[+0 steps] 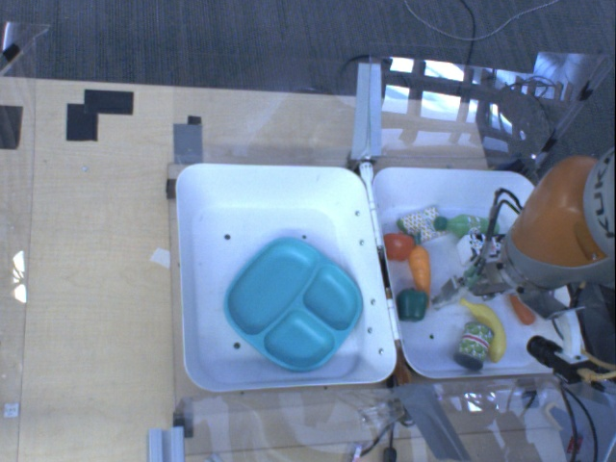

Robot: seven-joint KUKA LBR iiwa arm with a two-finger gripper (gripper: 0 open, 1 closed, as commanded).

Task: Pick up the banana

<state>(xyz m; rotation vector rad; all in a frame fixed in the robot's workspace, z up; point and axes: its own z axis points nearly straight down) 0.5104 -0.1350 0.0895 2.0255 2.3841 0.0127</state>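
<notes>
- While hanging over the right bin point(452, 183), arm point(568, 224) reached in from the right, orange band topmost, wrist low above the bin floor.
- Fingers point(469, 279) sat just up-left of the banana point(487, 321); open or closed could not be told, too small and dark.
- Nothing seen between them.
- Banana lay flat on the right bin floor, near the front wall, touching a small green-labelled can point(473, 344) on its left.
- Elsewhere in that bin: red tomato point(398, 246), orange carrot point(420, 269), dark green pepper point(412, 304), patterned packet point(419, 222), green item point(460, 225) toward the back.
- Left bin point(197, 258) held a teal divided plate point(294, 302), three compartments, turned at an angle.
- Both bins sat side by side on the pale wood worktop point(87, 287).
</notes>
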